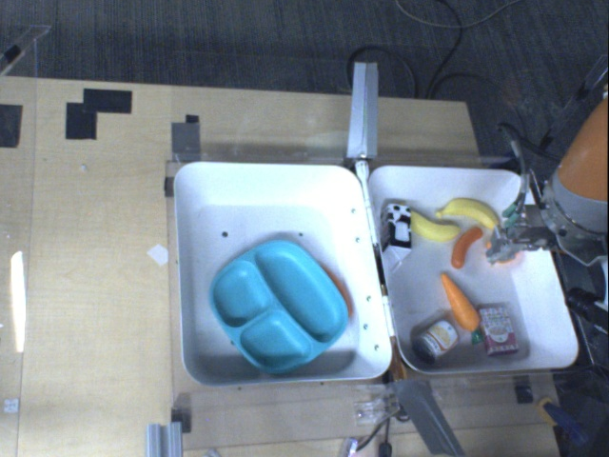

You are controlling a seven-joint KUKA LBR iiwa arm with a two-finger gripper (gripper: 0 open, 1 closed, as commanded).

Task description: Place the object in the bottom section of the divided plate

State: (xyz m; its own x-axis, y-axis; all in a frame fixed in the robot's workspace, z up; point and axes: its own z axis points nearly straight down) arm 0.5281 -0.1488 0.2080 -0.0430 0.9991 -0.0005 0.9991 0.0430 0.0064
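Tool (511, 241) over right bin (561, 350); blue divided plate (279, 304) far left.

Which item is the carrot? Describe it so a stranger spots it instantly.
Start at the right white bin, the one nearer the arm. In its lower middle, the carrot lies at a slant, just above a small can and left of a red packet. It alone is long, tapered and orange.

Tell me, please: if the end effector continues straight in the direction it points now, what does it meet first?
The end effector points left from the right bin's edge. First in line looks to be the small orange sausage-shaped piece, beside the banana. Depth is unclear, so it might pass above it.
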